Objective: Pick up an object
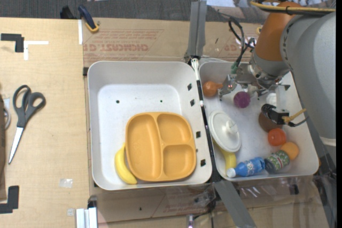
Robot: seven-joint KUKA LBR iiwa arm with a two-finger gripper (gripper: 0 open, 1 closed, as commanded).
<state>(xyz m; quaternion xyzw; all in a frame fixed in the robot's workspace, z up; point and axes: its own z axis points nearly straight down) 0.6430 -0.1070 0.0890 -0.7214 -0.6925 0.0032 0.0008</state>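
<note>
The arm [299, 34] fills the upper right and leans over the far end of the right bin [312, 165], its orange band above the wrist. By my reading this is the approach step: nothing is lifted, and the gripper [251, 83] sits low over the bin's back corner among the small things. Whether its jaws are spread or closed I cannot tell; wrist hardware and cables cover them, and I see nothing held.

The left bin [101, 115] holds a yellow tray [160, 146] with a banana [122, 168] tucked under its near-left edge. In the right bin, a white lid [225, 132] lies near the left wall, and a blue bottle [248, 167] lies at the near wall just beside a patterned can [277, 160].

The likeliest targets are the purple ball [242, 99], just below the gripper, and an orange ball [211, 88] close to its left. The next move calls for centring over one of them, coming straight down and closing without knocking it off, since balls roll.

A brown object [269, 117] with a stick-like part is hard to identify. Two orange pieces [277, 137] beside it are too small to name. The arm cuts off the bin's far right corner.
</note>
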